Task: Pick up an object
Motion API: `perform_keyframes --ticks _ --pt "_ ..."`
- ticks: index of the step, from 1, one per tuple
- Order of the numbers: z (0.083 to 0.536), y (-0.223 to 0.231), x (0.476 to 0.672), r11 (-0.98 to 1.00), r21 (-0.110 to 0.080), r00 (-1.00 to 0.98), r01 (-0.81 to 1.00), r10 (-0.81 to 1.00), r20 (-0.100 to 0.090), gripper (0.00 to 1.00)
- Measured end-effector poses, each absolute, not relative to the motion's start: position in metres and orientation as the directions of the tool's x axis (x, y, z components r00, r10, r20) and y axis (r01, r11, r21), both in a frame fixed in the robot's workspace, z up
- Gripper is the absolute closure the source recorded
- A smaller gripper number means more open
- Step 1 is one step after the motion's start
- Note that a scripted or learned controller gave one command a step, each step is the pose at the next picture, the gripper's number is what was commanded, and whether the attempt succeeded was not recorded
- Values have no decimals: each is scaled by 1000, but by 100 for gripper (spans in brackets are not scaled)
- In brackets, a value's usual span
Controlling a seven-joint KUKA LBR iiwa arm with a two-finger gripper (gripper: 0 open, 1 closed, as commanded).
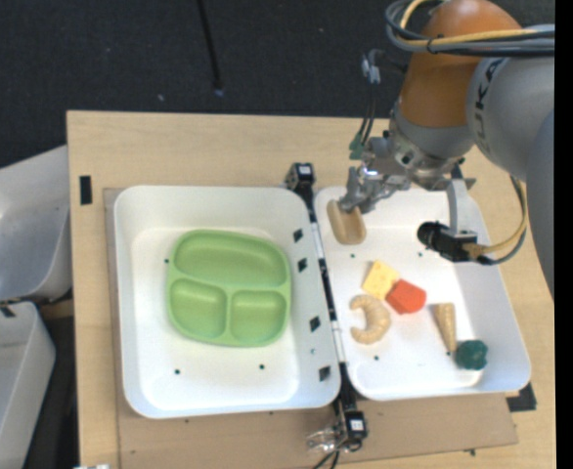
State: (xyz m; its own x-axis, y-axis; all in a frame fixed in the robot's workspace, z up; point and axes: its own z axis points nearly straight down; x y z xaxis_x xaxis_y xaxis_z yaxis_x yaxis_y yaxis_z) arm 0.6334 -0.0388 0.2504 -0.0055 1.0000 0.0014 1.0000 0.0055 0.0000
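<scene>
Wooden table [198, 145] with two white bins on it, side by side. The left bin [135, 360] has a green plate [230, 287] with three parts lying flat in its middle. The right bin [497, 311] has little toy foods in it. A tan bread piece [346, 224] lies near the far left corner of that bin. The gripper [357, 195] is right over it, at its top end, and I cannot tell if it has hold of the bread or how wide it is. The grey and orange arm [458, 62] reaches in from the right, above the far side of the bin. A yellow cheese piece [379, 278] touches a red block [406, 297] in the middle. Just below them is a curved croissant [370, 319]. Near the right wall lies a cone [447, 324], and a dark green lump [470, 354] sits at its near end. A black part [447, 239] with a cable hangs near the arm, over the bin.
</scene>
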Motion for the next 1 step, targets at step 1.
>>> perform_keyframes --ticks 1 --pt "240 9 624 5 -1 -5 1000 1000 0 100"
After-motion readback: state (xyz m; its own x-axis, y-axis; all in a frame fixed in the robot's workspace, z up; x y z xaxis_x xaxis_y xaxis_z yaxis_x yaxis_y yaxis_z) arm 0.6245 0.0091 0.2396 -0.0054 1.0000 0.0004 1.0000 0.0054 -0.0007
